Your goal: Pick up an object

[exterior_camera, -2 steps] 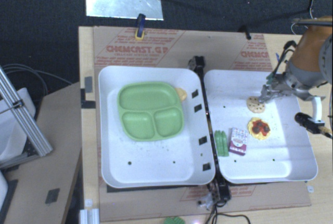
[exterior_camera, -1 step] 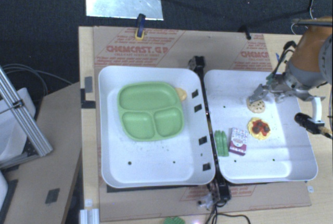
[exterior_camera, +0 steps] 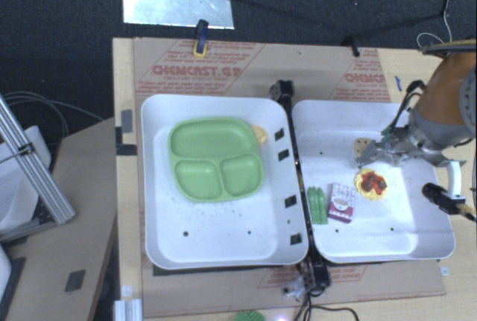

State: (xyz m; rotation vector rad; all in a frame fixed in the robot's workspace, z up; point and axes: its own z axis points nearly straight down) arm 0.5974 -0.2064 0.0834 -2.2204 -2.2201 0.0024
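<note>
Camera view, from above at a slant. My counter point(exterior_camera: 246, 59), covered with printed brown cardboard, carries two shallow white plastic bins set side by side, their inner walls touching along the middle of the counter.

Left bin point(exterior_camera: 160, 237): a pale green plastic divided plate point(exterior_camera: 216, 159) with three compartments lies flat in the half of the bin nearer the far edge of the counter. A small yellow object point(exterior_camera: 259, 135) lies just beside the plate's far right corner, partly hidden by the plate's rim.

Right bin point(exterior_camera: 425, 245): my grey arm with its orange band point(exterior_camera: 447, 92) enters over the right edge of the counter, and my gripper point(exterior_camera: 367, 154) sits low over the bin's middle, near the right wall. I cannot tell whether the gripper is released or clenched, and nothing is seen held in it.

Just beside the gripper, on the side toward the near edge of the counter, lies a round yellow toy with red patches point(exterior_camera: 371, 184), flat on the bin floor. A small white and red carton point(exterior_camera: 343, 202) lies further toward the near edge, close to the round toy. A green ridged object point(exterior_camera: 317, 205) lies just beside the carton, against the bin's left wall.

A yellow and black clamp point(exterior_camera: 200, 40) sits at the far edge of the counter.
</note>
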